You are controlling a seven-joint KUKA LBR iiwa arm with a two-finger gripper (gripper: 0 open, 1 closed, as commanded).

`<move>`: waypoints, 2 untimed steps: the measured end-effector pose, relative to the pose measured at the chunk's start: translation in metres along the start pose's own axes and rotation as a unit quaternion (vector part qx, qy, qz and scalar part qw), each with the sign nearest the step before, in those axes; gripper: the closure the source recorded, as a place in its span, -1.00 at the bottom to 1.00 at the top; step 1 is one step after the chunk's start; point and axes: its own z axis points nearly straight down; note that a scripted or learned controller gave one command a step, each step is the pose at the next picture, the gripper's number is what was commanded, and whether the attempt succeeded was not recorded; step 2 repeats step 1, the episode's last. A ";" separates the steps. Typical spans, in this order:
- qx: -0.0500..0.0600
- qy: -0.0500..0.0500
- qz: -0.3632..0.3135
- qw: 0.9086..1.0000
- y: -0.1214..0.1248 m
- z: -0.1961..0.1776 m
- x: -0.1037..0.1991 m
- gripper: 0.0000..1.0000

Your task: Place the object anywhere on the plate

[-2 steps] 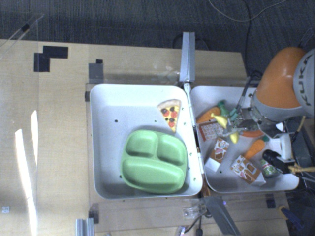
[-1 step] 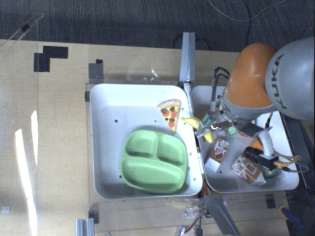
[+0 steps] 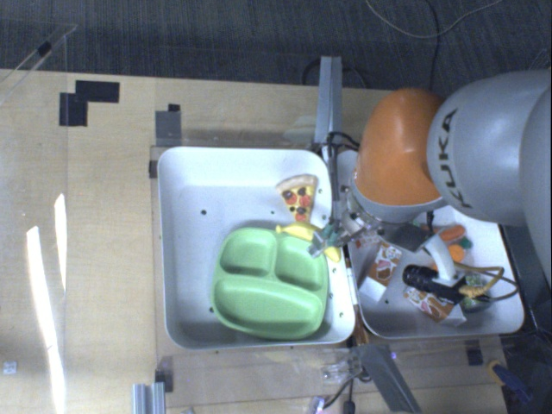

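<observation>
End effector (image 3: pixel 328 238) low over right rim of green plate (image 3: pixel 269 285) in left bin (image 3: pixel 185 231), touching yellow object (image 3: pixel 297 230) at plate's far right edge. Finger opening: cannot tell. Pizza slice toy (image 3: pixel 299 195) farther back. Right bin (image 3: pixel 509 313) cluttered.

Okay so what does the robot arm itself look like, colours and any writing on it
The arm is bulky, with smooth rounded light-grey casings and black KUKA lettering running along the side of one. Above the wrist sits a glossy, dome-like orange band. Below that, the tool is a smaller assembly of pale metallic parts, too small here to make out in detail.
</observation>
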 end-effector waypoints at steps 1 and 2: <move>0.000 0.000 0.000 1.000 0.000 0.000 0.000 -1.00; 0.000 0.000 0.000 1.000 0.000 0.000 0.000 -1.00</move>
